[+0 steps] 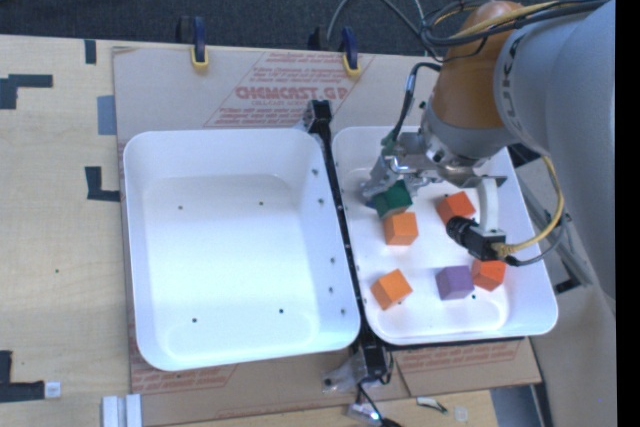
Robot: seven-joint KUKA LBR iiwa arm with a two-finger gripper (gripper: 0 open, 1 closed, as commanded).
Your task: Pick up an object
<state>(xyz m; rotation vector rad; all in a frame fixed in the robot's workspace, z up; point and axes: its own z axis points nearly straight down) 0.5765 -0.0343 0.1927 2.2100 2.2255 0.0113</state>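
My gripper (pixel 386 181) reaches down into the upper left part of the right bin (pixel 536 311). A green block (pixel 394 201) lies right at its tip, partly covered by it. Just below the green block sits an orange block (pixel 401 229). A second orange block (pixel 392 288) rests near the bin's front left. A purple block (pixel 454 282) lies to the right of that one, with a red-orange block (pixel 489 273) beside it. One more red-orange block (pixel 456 207) sits under the wrist.
The left bin (pixel 131 215) stands beside the right one, with a black divider (pixel 336 215) along the shared edge. The grey arm (pixel 560 105) and its cables (pixel 520 240) hang over the right bin's right half.
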